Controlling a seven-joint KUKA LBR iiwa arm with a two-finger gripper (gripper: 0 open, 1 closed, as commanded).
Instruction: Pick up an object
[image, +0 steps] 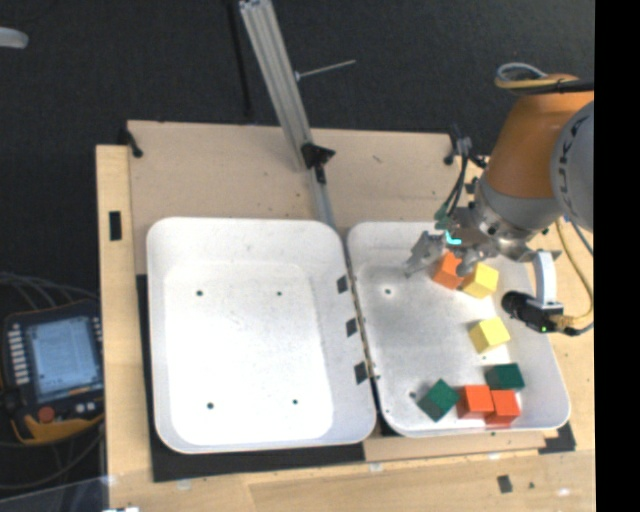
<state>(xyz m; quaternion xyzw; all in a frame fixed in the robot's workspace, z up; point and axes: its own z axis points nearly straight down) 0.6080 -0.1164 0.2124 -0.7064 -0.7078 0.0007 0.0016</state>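
Matt white plastic bins (250, 240) on a pale wooden bench (200, 170); arm's orange band (530, 140) glossy

arm (560, 150): grey shell | orange band | thin cables | end effector (452, 252): grey metal

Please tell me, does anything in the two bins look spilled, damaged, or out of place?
Nothing stands out. All blocks lie inside the right bin: an orange block and a yellow block under the tool, the others near the front corner.
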